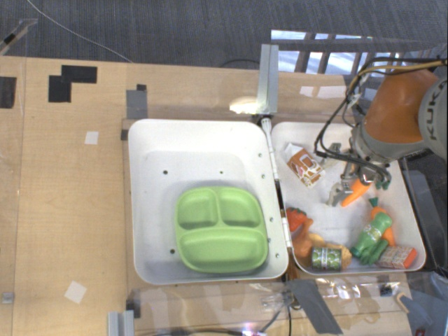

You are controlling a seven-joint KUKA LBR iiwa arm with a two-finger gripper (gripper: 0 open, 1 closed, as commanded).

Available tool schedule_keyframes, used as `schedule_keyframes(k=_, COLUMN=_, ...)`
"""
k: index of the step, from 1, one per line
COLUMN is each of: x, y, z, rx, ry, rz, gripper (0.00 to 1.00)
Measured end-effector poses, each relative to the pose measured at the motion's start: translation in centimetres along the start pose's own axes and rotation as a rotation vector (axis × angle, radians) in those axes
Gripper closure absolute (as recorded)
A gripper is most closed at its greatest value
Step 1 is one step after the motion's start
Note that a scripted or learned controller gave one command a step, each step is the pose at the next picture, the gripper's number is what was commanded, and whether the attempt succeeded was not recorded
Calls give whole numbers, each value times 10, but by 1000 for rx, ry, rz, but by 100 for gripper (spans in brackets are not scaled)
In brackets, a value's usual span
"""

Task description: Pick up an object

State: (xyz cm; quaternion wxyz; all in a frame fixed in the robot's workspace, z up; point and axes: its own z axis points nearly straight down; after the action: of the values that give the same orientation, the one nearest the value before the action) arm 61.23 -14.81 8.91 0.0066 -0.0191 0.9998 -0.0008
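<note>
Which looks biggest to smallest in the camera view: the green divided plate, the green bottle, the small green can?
1. The green divided plate, clearly the largest.
2. The green bottle.
3. The small green can. It looks a bit smaller than the bottle, but the gap is modest.

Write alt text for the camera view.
A grey and orange arm's gripper reaches into the right bin, at an orange carrot among small toy foods. The left bin holds a green divided plate.

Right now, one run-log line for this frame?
arm: over right bin | tool: at orange carrot, grasp unconfirmed | left bin: green divided plate | pick: not confirmed
</note>
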Motion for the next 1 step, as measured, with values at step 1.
schedule_keyframes(k=1, x=-15, y=-60, z=1, rx=2, ry=1, rz=-80, gripper=0)
